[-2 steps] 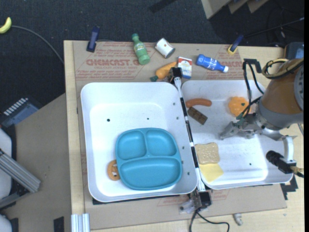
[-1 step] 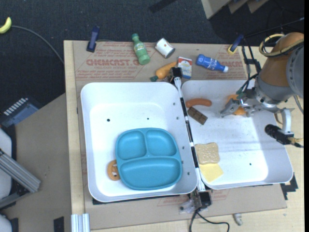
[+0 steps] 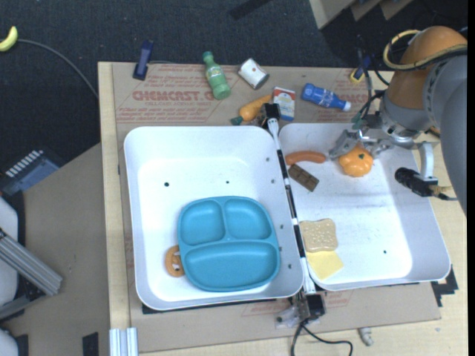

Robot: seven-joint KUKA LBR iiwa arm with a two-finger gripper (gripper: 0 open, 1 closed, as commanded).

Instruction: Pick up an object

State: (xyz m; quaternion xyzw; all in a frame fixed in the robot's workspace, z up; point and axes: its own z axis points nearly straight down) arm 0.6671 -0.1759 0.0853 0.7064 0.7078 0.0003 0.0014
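In the right bin [image 3: 415, 228], an orange fruit [image 3: 356, 163] lies near the back. My gripper [image 3: 361, 144] hangs right over its top, fingers spread to either side, open; the fruit rests on the bin floor. To the left of the fruit lie an orange sausage [image 3: 304, 156] and a brown block [image 3: 303, 177]. A bread slice [image 3: 319, 233] and a yellow cheese slice [image 3: 325, 264] sit at the bin's front left corner.
The left bin [image 3: 148, 169] holds a blue divided plate [image 3: 226, 242] and a pretzel [image 3: 174, 261]. Behind the bins lie a green bottle [image 3: 217, 76], a white can [image 3: 253, 73], a small carton [image 3: 283, 102] and a blue bottle [image 3: 325, 96].
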